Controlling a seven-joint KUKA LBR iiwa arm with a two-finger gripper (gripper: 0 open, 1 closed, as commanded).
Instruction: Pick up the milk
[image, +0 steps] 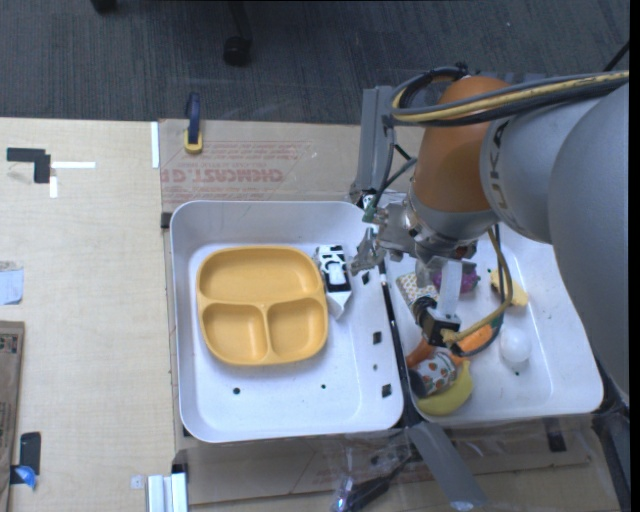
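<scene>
Across 2 white bins (200, 400), 1 yellow plate (263, 303), 1 milk carton (334, 269), end effector (372, 248) grip unclear

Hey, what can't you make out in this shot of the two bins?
- Gripper: open or shut, unclear; wrist above hides it.
- Milk carton: label too small to read.
- Right bin: toys under the arm partly hidden.
- Arm: cut off by the top edge.

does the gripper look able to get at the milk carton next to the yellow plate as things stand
Probably yes. The milk carton lies exposed in the left bin, beside the yellow plate, nothing on top of it, and the gripper hangs close by.
</scene>
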